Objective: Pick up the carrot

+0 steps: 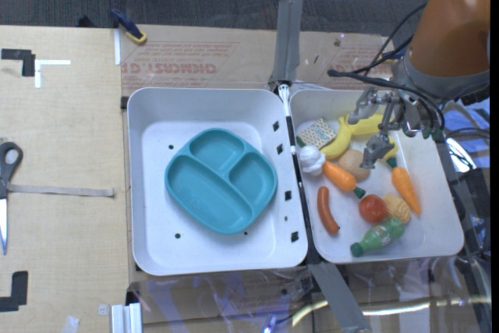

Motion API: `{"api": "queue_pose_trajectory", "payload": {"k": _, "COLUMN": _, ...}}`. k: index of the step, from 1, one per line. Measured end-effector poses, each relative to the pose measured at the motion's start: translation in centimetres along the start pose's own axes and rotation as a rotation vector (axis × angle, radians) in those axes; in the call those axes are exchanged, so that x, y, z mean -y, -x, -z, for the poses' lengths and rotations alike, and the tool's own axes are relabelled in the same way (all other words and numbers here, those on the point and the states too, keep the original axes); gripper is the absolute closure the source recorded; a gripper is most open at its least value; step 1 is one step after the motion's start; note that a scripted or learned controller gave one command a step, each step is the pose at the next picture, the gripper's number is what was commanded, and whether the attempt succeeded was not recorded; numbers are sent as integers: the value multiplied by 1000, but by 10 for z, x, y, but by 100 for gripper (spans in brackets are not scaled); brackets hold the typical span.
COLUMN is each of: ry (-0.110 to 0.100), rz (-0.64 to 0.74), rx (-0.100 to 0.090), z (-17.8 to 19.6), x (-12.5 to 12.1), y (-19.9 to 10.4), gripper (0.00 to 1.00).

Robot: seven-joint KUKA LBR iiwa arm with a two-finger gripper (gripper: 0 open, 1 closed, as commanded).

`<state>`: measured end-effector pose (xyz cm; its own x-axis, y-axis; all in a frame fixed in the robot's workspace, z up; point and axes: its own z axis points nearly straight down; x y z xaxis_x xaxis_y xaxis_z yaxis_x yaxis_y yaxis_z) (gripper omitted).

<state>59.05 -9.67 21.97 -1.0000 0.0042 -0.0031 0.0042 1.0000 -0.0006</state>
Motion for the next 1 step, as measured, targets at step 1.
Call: {"api": "queue_pose_trajectory", "payload": {"k": 1, "ry": -2, "rz": 213, "rx": 9, "z": -112, "x": -4, "y": -35, "gripper": 0}}
